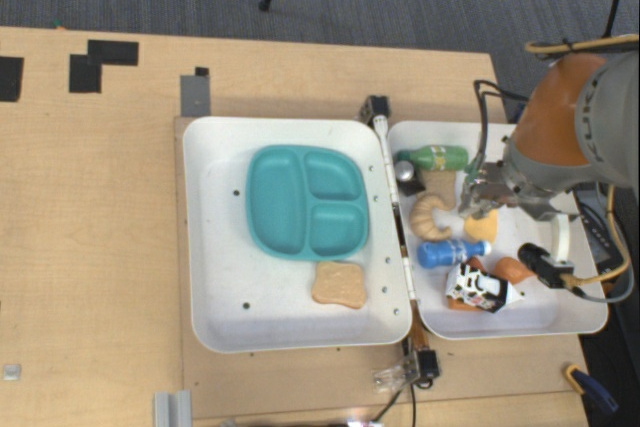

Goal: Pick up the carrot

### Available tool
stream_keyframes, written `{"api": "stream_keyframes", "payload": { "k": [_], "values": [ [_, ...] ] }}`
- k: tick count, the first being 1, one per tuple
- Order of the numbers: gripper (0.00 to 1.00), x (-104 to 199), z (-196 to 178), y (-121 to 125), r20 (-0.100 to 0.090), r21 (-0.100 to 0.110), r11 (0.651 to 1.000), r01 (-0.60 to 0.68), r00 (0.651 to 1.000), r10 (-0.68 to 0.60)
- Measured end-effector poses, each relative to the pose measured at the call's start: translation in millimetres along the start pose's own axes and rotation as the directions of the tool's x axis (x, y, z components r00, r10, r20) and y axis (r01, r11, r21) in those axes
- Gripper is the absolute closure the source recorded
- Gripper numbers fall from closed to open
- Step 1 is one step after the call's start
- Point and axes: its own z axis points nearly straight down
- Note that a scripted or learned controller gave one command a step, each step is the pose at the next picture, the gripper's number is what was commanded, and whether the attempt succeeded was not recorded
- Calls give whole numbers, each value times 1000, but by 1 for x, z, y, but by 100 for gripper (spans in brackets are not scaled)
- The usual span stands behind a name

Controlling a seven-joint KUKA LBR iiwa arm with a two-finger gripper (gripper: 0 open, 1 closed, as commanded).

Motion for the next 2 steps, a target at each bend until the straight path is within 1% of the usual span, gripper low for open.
{"api": "stream_keyframes", "payload": {
  "k": [1,2],
  "values": [
    [0,0,0,0,0,1,1000,-1,1000,1],
    [0,-37,14,-9,2,8,943,-332,943,332]
  ]
}}
